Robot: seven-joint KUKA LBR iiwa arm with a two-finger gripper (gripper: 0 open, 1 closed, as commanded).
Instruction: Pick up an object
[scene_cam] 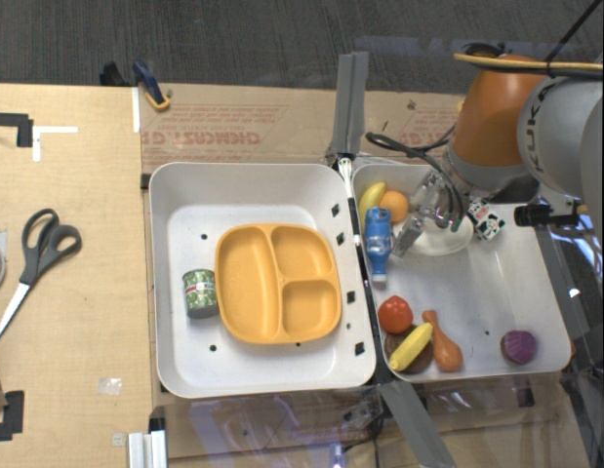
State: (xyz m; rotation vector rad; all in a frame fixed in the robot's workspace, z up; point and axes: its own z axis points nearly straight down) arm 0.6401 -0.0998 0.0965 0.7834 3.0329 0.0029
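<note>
My gripper (pixel 427 228) hangs over the back part of the right bin (pixel 477 291), fingers apart and nothing between them. One grey finger (pixel 409 236) points down-left toward a blue bottle (pixel 378 240) lying by the bin's left wall. An orange (pixel 394 206) and a yellow banana (pixel 371 198) sit just left of the gripper. Under the gripper lies a pale clear dish (pixel 446 242). A black-and-white die (pixel 490 224) rests to its right. At the front of this bin are a red tomato (pixel 395 313), a second banana (pixel 411 346), an orange drumstick-shaped toy (pixel 442 342) and a purple object (pixel 518 346).
The left bin (pixel 175 261) holds a yellow divided plate (pixel 278 283) and a small green can (pixel 199 292) beside it. Scissors (pixel 36 252) lie on the wooden bench at the left. A grey divider post (pixel 348 105) rises between the bins at the back.
</note>
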